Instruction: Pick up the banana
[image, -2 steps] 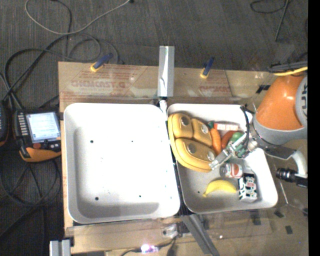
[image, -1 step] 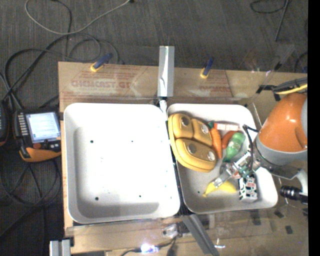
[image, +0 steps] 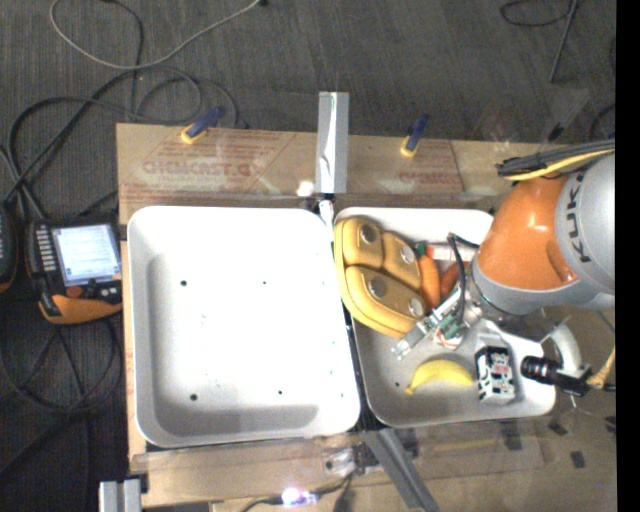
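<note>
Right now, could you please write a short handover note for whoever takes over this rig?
Pincer: low in the right bin, just above the banana; whether it is open or shut cannot be made out.
Banana: lying on the right bin's floor near its front edge, not lifted.
Also in that bin: a yellow moulded piece and an orange item towards the back.
Left bin sits alongside.
Done: arm brought over the banana.
Left: grasp and raise it.

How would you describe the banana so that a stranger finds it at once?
Look in the right white bin, the one under the grey and orange arm. Near its front edge lies the banana, small, curved and plain yellow. The yellow toy behind it is far bigger, with round holes.
</note>
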